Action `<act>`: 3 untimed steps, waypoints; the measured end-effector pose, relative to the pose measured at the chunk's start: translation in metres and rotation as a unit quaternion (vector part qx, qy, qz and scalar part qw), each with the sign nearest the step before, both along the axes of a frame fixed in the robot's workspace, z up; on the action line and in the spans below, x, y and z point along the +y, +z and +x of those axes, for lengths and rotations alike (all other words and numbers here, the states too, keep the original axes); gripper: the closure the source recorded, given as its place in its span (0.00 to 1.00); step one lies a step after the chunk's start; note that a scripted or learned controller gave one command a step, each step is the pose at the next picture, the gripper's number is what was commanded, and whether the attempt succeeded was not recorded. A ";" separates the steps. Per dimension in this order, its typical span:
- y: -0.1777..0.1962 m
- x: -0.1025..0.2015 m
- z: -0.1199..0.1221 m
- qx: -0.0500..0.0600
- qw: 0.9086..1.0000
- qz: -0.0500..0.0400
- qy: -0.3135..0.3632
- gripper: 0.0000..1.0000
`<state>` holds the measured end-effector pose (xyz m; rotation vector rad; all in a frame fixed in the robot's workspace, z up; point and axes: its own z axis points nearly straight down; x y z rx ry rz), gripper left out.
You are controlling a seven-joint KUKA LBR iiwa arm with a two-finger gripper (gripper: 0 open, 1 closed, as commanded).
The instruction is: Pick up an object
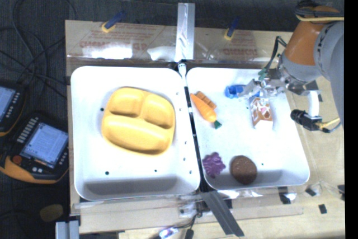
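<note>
The claw sits over the right bin, w/ the small red-brown and white packet just below it. Using that packet as landmark: a blue item lies up and to its left, the toy carrot further left, a purple lump and a brown round thing well below it, nearer the front wall. The big yellow bread-like piece is far left of the packet, in the left bin.

Can't tell if the claw is wide or narrow; its tips blur into metal parts and cabling.

Risks, as I judge: packet and blue item lie close, so a descent btwn them could nudge both and grab neither. Packet looks flat and slick, prob. slips out. The far wall is near too, so a finger may clip it.

Hard to read: what the blue item really is, and whether the claw touches the packet or hangs above it.
</note>
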<state>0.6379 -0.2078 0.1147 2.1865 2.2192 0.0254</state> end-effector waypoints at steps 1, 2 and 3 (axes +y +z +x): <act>-0.003 -0.005 -0.023 -0.016 0.999 -0.001 0.039 0.00; 0.037 -0.015 -0.023 0.016 0.991 0.000 0.135 0.00; -0.018 -0.007 -0.031 0.012 0.993 0.005 0.118 0.00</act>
